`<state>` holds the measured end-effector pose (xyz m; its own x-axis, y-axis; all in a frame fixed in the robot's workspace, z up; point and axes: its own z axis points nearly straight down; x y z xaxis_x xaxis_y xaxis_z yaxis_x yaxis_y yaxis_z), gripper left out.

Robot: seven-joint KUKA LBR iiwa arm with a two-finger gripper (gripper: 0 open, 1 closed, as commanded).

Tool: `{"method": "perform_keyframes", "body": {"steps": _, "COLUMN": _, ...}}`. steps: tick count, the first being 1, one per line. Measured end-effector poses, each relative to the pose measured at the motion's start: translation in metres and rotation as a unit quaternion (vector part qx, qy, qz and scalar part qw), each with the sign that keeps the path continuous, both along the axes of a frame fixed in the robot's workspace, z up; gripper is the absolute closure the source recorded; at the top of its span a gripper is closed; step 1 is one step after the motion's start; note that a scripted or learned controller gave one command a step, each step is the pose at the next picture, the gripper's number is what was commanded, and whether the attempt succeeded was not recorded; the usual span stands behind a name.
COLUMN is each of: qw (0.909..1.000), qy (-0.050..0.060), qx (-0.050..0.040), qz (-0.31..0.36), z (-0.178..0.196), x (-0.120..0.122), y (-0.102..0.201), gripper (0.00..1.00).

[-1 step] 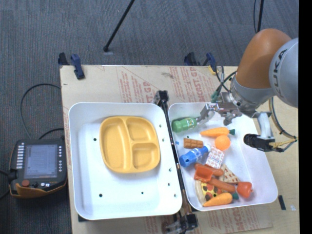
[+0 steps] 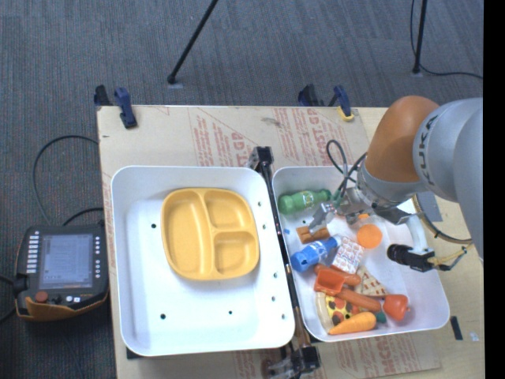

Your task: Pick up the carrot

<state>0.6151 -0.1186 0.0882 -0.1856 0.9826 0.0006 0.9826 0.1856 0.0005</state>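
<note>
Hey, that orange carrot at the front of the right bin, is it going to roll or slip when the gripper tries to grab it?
Probably both. The carrot looks smooth and glossy like a plastic toy, so likely stiff, light and a bit slippery. Its tapered, rounded shape may squirt out of a pinch or roll. It lies against the pizza slice and bin wall, which may check rolling.

Just behind the pincer [image 2: 322,218] lies a green bottle [image 2: 304,201]; just in front of it lies a blue bottle [image 2: 314,253]. An orange ball [image 2: 368,236] sits near its right side. All three lie in the right bin [image 2: 440,302]. Well to the pincer's left, a yellow divided plate [image 2: 211,234] rests in the left bin [image 2: 120,251]. Farther left still, off the bench, lies a control pendant [image 2: 61,271].
</note>
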Motion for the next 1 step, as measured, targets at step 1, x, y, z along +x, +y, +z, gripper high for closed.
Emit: {"method": "perform_keyframes", "body": {"steps": 1, "qw": 0.9992, "qy": 0.0, "qx": -0.0003, "qz": -0.039, "z": -0.0001, "x": -0.0079, "y": -0.084, "gripper": 0.0}}
